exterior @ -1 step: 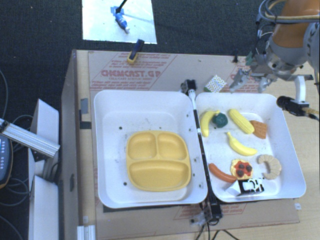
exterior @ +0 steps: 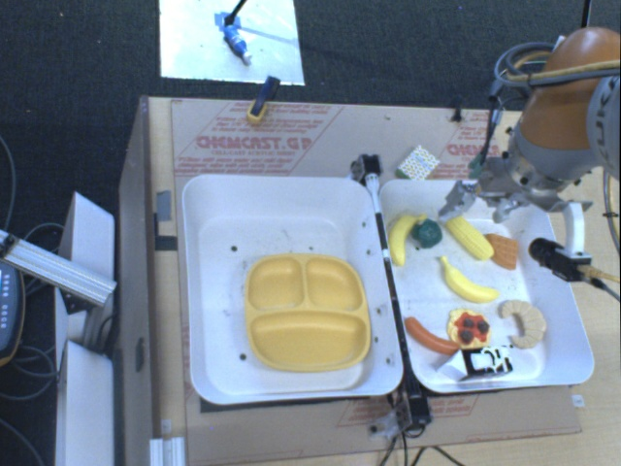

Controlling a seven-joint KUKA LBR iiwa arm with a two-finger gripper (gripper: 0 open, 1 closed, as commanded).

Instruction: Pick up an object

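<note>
Tool (exterior: 482, 200): you see it above the right bin (exterior: 572, 348), fingers apart, nothing between them.
Corn (exterior: 469, 238): yellow, ridged, lying slanted just below the tool.
Broccoli (exterior: 426, 231): dark green, beside a banana (exterior: 399, 237).

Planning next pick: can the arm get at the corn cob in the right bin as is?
Probably yes. The gripper hovers just above the corn cob, with nothing over it; the green ball and orange wedge flank it closely, though.
</note>
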